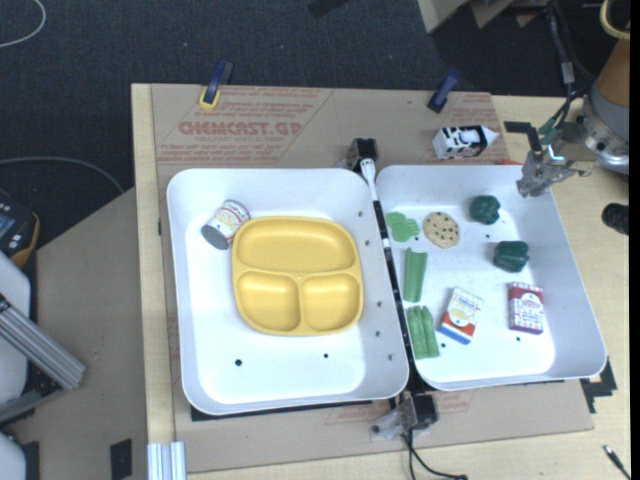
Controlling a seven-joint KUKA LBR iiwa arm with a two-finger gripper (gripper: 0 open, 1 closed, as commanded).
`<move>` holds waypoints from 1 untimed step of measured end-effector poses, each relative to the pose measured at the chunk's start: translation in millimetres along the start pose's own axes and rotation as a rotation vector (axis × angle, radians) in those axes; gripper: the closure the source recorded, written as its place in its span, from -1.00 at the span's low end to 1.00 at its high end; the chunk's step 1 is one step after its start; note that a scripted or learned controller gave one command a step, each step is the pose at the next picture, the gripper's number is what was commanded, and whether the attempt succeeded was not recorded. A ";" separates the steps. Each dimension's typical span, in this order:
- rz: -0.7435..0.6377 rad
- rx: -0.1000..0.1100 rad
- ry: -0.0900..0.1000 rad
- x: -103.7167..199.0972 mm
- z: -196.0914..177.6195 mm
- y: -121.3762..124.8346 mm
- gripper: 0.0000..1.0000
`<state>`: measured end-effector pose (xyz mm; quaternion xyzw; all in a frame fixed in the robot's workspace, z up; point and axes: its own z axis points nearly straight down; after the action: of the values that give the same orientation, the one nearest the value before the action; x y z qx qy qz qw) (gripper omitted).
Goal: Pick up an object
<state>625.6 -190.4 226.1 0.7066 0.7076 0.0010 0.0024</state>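
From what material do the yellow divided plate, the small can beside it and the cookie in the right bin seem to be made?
Yellow divided plate: likely moulded plastic, with a smooth, softly shiny surface of one even colour.
Small can: probably metal with a paper label, judging by its grey end, though it may be a toy.
Cookie: probably matte plastic play food; its dark spots look too regular.

The arm (610, 133) enters from the right, its gripper (538, 180) pointing down.

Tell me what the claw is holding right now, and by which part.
Nothing is visibly held. The claw sits at the right bin's far right corner, with no object seen in it.
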 end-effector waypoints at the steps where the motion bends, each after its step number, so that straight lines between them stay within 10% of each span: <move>1: -0.003 0.007 0.004 46.3 -10.8 -23.2 1.00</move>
<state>602.3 -144.2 236.6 0.7056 0.7086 0.0000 -0.0015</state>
